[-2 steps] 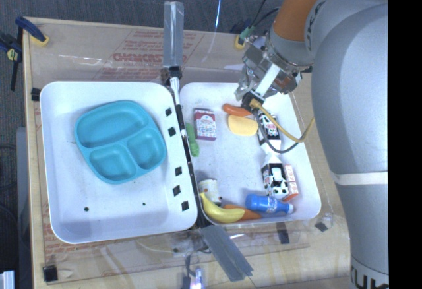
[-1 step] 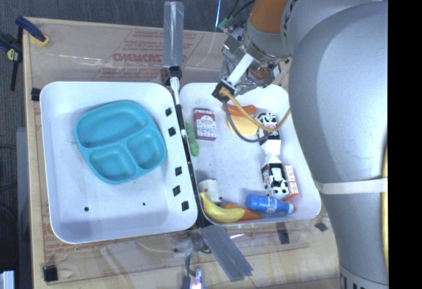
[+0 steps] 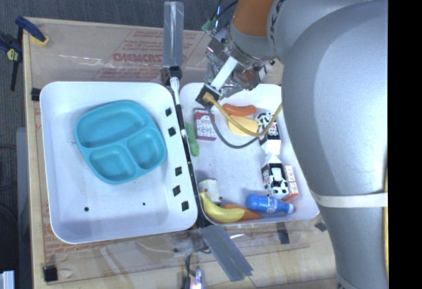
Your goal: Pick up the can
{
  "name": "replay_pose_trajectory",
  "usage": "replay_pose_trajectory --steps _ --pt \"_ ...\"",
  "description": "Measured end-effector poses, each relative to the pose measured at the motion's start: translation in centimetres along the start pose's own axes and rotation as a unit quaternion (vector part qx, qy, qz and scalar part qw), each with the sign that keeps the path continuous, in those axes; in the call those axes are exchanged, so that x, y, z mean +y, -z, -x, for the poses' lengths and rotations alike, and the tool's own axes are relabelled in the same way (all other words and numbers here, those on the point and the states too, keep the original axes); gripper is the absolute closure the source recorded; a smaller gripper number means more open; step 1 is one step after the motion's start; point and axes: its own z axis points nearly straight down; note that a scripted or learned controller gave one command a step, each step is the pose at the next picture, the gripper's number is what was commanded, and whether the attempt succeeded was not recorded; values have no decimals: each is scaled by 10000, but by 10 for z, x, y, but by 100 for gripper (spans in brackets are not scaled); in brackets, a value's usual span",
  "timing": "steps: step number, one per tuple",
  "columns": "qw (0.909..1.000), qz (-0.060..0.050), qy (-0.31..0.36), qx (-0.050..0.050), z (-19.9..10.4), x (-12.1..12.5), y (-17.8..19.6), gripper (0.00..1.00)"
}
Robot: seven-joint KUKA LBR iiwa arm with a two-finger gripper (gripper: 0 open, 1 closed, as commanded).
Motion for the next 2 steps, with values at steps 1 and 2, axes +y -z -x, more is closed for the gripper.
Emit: replay_pose_trajectory --steps 1,2 --pt "9975 -4 708 -8 -5 -17 10 100" --pt "9981 3 610 -11 -30 -41 -7 100"
